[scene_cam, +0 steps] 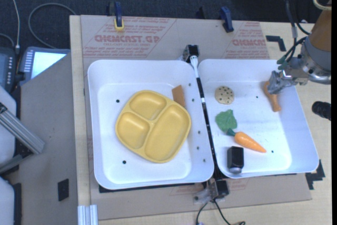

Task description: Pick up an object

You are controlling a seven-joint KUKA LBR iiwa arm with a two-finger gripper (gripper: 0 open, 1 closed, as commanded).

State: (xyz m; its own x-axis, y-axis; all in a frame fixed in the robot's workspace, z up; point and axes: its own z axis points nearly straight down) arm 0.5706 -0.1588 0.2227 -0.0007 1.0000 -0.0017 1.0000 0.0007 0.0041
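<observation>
The gripper (278, 83) hangs over the right bin (300, 137), directly above a small orange stick (274, 101); its grip cannot be told. Beside the stick lie a speckled round cookie (224, 94), a leafy carrot (242, 135) and a black block (235, 158).

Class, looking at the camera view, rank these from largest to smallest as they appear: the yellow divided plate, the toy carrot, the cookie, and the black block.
1. Yellow divided plate
2. Toy carrot
3. Black block and cookie: they look alike in size, so unranked.

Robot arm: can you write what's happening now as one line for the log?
gripper: above orange stick, right bin | hold: not visible | carrot, cookie: untouched | yellow plate: left bin
</observation>
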